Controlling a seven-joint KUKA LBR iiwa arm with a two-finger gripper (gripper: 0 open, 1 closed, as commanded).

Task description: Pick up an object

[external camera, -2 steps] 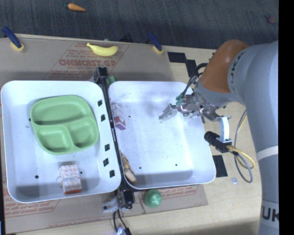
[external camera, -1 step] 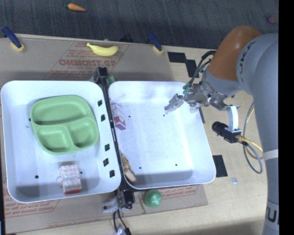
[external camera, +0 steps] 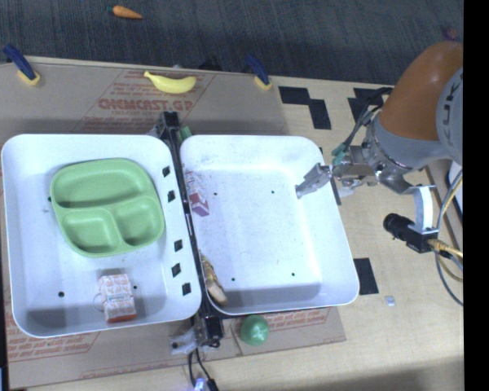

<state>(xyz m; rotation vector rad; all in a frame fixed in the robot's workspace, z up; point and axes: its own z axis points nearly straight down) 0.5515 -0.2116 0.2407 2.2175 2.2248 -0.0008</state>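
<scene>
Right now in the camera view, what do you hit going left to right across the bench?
green divided tray → red-and-white wrapper → green ball → gripper

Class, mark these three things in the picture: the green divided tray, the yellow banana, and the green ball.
green divided tray (external camera: 94,187): camera view, its large bare compartment.
yellow banana (external camera: 171,81): camera view, middle of its curve.
green ball (external camera: 254,330): camera view, its centre.

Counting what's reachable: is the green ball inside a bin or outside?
Outside. The green ball lies on the cardboard, just past the right bin's near rim.
</scene>
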